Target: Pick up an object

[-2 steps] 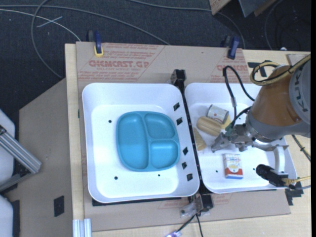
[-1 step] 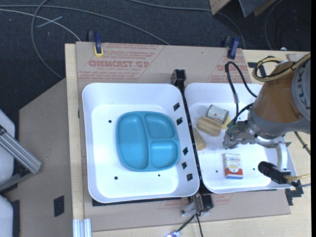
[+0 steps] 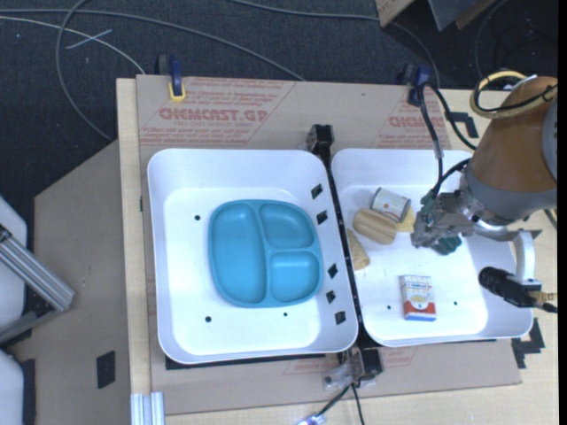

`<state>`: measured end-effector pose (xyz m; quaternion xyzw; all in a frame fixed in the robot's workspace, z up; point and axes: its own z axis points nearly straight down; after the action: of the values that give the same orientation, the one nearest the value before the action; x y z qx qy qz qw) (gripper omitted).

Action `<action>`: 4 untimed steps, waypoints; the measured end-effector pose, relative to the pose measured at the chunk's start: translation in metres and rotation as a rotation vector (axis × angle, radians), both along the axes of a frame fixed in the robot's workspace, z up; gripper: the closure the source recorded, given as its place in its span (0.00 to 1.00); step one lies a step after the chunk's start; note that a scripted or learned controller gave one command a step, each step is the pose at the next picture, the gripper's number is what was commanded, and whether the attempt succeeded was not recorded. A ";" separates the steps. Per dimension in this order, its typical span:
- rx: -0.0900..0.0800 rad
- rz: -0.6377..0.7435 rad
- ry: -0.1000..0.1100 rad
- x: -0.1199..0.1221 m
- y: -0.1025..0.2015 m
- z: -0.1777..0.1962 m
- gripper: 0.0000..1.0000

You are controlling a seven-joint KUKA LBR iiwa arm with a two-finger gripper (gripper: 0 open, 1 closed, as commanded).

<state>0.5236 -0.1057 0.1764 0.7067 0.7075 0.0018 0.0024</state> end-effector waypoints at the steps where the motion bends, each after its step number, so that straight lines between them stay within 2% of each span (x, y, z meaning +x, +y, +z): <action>1: 0.000 0.000 -0.002 0.002 0.000 0.065 1.00; 2: 0.001 0.000 0.003 0.002 0.000 0.074 1.00; 3: 0.004 0.004 0.009 0.010 0.051 0.060 1.00; 4: 0.003 0.005 0.004 0.025 0.101 0.059 1.00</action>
<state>0.5490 -0.0042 0.2351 0.7048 0.7094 0.0013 -0.0003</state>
